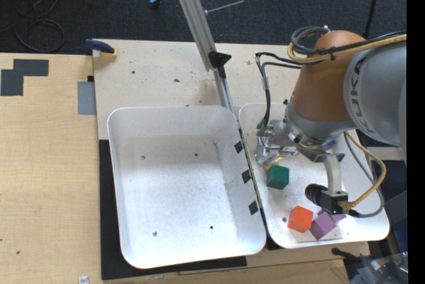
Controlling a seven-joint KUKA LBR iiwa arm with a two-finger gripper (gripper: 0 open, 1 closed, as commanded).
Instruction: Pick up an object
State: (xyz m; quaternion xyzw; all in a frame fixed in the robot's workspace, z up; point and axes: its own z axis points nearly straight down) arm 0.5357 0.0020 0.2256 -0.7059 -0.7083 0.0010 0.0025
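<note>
Arm (332,87) enters from view's right and bends down over the right bin (365,226). Gripper (267,151) sits low in the far-left part of that bin, close to the wall shared w/ the left bin (172,190). Gripper state: cannot tell, since wrist hardware covers the tip from this angle. No object is seen held. Green cube (277,176) lies on the bin floor just beside the gripper, on its near side (toward view's bottom) and slightly to view's right; contact btwn cube and gripper can't be confirmed. Orange cube (300,218) lies further out in the same direction, near the bin's front wall and apart from the green one. Purple cube (323,224) is just beside the orange cube on its view-right side; can't tell if they touch. Left bin lies to view's left of the gripper, w/ dark specks on its floor. Three black clips (246,176) sit on the rim btwn the bins, right next to the gripper. Beyond the gripper, an aluminium rail (196,10) slants up and away from the bench (153,80). A blue clamp (101,47) w/ a yellow tip sits at the bench's far-left corner, well apart from the gripper.
</note>
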